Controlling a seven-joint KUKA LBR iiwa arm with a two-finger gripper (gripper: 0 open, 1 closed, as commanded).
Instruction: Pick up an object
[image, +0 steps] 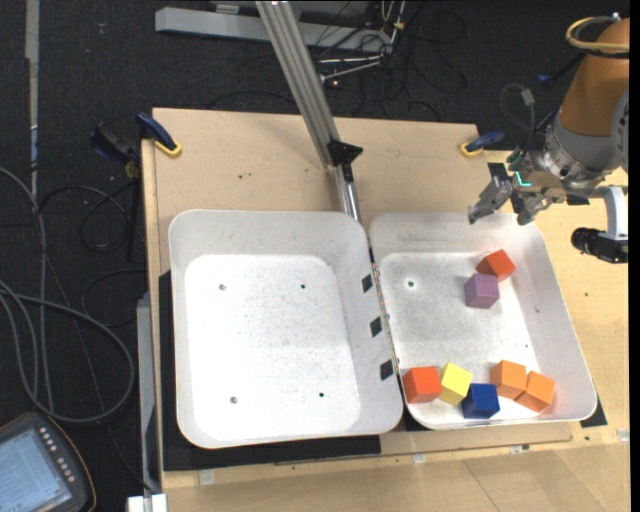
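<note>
The arm (596, 90) enters from the right side of the camera view, orange band uppermost, grey wrist section below it. The wrist angles down and to the left. The end effector (508, 207) points downward with two dark fingers (487, 203) spread apart; nothing appears to sit between them, though detail is limited.
</note>
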